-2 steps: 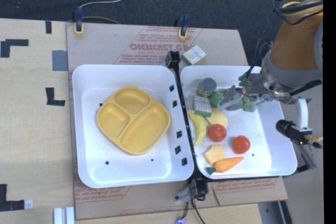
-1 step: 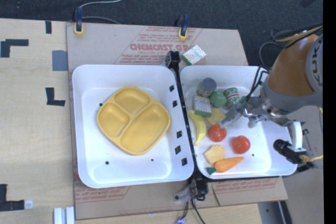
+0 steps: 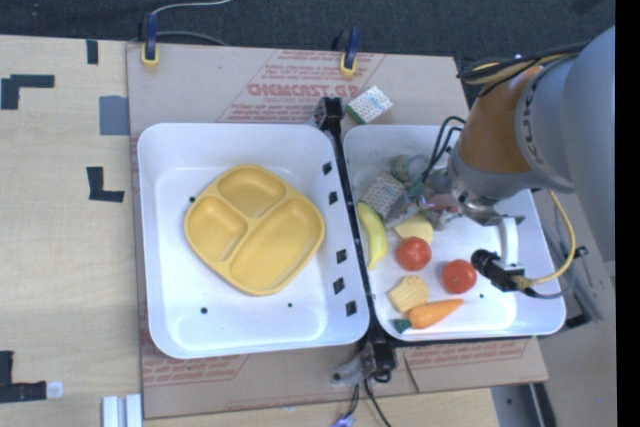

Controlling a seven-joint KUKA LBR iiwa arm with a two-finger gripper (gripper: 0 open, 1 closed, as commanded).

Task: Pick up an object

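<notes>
The right bin (image 3: pixel 530 315) holds several toy foods. A yellow banana (image 3: pixel 372 233) lies along its left wall. Two red tomatoes (image 3: pixel 413 254) (image 3: pixel 459 275) lie near the middle. An orange carrot (image 3: pixel 435 313) and a ridged yellow piece (image 3: pixel 408 293) sit at the front. A grey checkered packet (image 3: pixel 382 191) lies further back. My gripper (image 3: pixel 413 207) is low in this bin, just right of the packet and above a pale yellow piece (image 3: pixel 416 229). The wrist hides what is under it.
A yellow compartment plate (image 3: pixel 255 227) lies in the left bin (image 3: pixel 170 315). A black divider with clips (image 3: pixel 346 225) separates the bins. A small patterned packet (image 3: pixel 369 103) rests on the cardboard behind the right bin. A cable (image 3: pixel 548 283) loops at the right bin's edge.
</notes>
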